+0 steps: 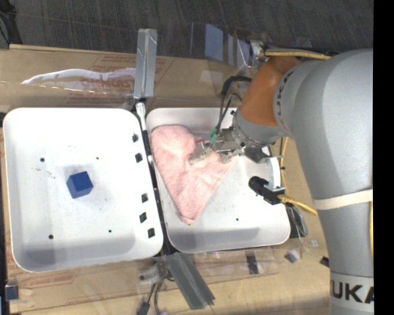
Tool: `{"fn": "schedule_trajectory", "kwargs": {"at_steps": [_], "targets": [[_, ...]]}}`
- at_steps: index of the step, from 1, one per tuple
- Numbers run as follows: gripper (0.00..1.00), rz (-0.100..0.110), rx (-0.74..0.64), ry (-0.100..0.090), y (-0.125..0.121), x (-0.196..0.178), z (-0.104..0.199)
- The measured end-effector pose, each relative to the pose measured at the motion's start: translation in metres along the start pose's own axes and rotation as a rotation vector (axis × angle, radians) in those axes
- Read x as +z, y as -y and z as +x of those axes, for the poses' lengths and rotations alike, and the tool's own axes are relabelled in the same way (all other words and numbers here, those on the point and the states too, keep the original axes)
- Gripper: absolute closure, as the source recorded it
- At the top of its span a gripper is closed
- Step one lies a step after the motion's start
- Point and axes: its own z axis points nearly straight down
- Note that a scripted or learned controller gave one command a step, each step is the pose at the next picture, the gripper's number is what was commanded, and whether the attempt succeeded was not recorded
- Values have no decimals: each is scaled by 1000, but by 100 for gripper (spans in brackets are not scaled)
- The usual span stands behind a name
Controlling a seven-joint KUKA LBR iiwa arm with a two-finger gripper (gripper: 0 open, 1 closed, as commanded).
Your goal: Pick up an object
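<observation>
A pink cloth (pixel 184 169) lies crumpled in the right bin (pixel 249 231), stretching from its upper left down to a point near the middle. My gripper (pixel 203 153) is low over the cloth's right upper part, its metal tip touching the fabric. A blue cube (pixel 80 184) sits alone in the left bin (pixel 26 143), far from the gripper.
The grey arm with its orange band (pixel 266 97) covers the right bin's upper right side. A black connector (pixel 262 189) hangs over that bin's right part. A metal divider (pixel 146 176) runs between the bins. Cardboard (pixel 72 71) lies behind them.
</observation>
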Motion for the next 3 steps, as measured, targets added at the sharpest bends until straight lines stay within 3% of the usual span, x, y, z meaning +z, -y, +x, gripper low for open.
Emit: {"fn": "schedule_trajectory", "kwargs": {"at_steps": [1, 2, 3], "targets": [[0, -5, -209, 3, -52, 8, -8], [0, -4, -269, 2, -12, 9, -17], [100, -3, -274, 1, -12, -1, -16]]}}
